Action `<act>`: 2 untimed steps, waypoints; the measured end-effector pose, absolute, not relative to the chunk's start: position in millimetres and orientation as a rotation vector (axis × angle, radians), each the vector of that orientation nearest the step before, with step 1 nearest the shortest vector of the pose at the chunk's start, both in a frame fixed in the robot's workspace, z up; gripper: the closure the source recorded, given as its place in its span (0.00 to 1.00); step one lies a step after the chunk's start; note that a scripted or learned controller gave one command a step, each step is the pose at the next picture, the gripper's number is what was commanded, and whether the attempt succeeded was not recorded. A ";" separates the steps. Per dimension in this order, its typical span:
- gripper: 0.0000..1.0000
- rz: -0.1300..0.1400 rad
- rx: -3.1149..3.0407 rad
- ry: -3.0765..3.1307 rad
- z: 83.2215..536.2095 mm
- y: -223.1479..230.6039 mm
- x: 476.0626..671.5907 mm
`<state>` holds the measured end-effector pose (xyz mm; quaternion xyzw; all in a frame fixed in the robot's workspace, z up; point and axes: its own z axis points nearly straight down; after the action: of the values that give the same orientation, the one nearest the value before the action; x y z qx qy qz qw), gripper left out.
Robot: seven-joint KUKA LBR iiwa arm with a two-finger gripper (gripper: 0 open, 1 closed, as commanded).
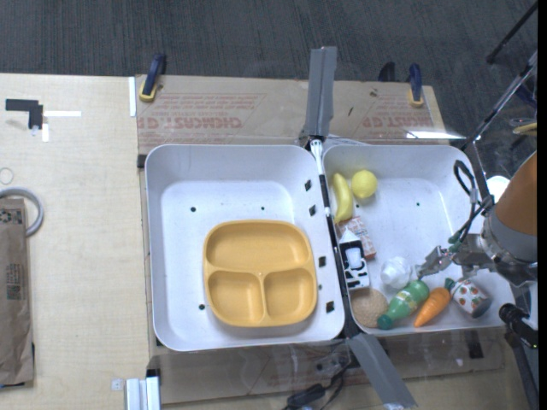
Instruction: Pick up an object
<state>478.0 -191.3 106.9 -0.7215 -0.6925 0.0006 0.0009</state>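
My gripper [441,261] hangs low over the right bin [427,171], near its right wall, just above a carrot [432,307] and a green bottle [402,303]. A white object with red spots [471,298] lies just right of the carrot. Further left in the same bin are a clear crumpled piece [395,272], a tan disc [368,307], a black-and-white box [355,264], a small brown packet [358,232], a banana [341,197] and a lemon [364,184]. I see nothing held in the gripper.
A yellow divided tray [257,272] lies in the left bin [171,229]. A grey divider bar [320,92] runs between the bins. Cardboard [231,109] with clamps sits behind them. A brown bag [13,289] lies far left on the bench.
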 end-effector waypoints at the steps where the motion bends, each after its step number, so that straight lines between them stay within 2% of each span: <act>1: 0.00 0.012 -2.542 -1.876 91.9 -126.3 476.5; 2: 1.00 0.012 -2.531 -1.870 98.1 -123.4 476.3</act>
<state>476.3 -123.4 98.1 -0.8042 -0.5943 0.0039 -0.0029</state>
